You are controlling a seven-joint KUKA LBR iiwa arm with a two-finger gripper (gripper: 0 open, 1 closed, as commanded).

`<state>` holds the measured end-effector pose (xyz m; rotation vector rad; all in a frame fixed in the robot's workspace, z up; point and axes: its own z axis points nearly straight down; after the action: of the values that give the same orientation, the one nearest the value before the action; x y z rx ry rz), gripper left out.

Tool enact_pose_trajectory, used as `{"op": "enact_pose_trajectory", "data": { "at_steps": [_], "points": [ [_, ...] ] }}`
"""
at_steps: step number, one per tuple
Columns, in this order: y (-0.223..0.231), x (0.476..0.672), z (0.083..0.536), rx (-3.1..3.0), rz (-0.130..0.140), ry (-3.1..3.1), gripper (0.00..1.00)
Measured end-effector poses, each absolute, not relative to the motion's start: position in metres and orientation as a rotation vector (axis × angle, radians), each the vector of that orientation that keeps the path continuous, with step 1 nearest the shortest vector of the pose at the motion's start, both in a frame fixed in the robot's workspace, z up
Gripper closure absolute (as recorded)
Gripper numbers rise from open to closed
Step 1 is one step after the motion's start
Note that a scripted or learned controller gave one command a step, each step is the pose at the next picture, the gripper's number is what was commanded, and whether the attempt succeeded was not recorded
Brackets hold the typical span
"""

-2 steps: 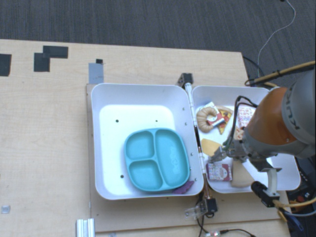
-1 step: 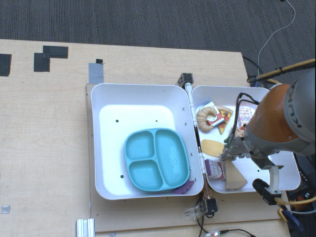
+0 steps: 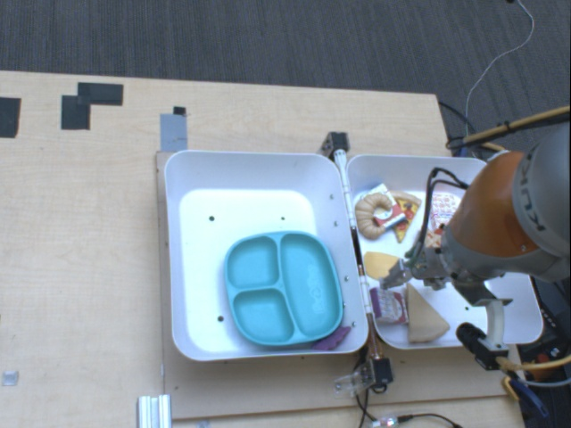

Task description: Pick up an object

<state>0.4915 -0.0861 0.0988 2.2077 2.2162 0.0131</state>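
Hand (image 3: 399, 277) low beside yellow wedge (image 3: 381, 263)

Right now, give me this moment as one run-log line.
arm: over right bin | gripper: low above yellow wedge, grasp unconfirmed | left bin: blue divided plate

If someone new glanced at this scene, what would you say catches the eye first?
Most likely the bright blue divided plate, lying in the near part of the left bin. Next, the arm's orange band, reaching in from the right over the right bin. There the gripper sits low among cluttered items, beside a pale yellow wedge and a bagel-like ring.
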Motion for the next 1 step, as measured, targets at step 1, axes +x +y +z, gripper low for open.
{"op": "enact_pose_trajectory", "data": {
  "at_steps": [1],
  "points": [
    [-0.0854, 0.4929, 0.1093, 2.204, 0.017, 2.218, 1.00]
  ]
}}
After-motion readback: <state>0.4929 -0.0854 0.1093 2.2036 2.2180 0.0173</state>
